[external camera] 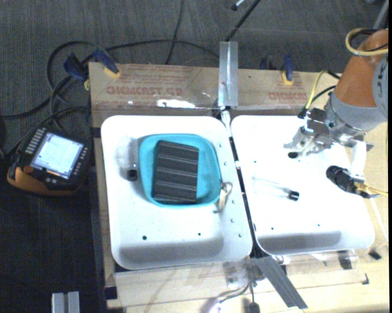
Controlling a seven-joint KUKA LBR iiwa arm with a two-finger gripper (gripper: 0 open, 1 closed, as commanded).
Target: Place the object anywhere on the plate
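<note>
From above, you see the dark ridged object (pixel 176 171) lying on the blue plate (pixel 211 168) in the left bin (pixel 169 246). Your end effector (pixel 306 142) hangs over the right bin (pixel 313 233); you cannot tell its state.

The wooden bench (pixel 182 90) bears two white bins, left (pixel 117 240) and right (pixel 313 237), side by side.
</note>
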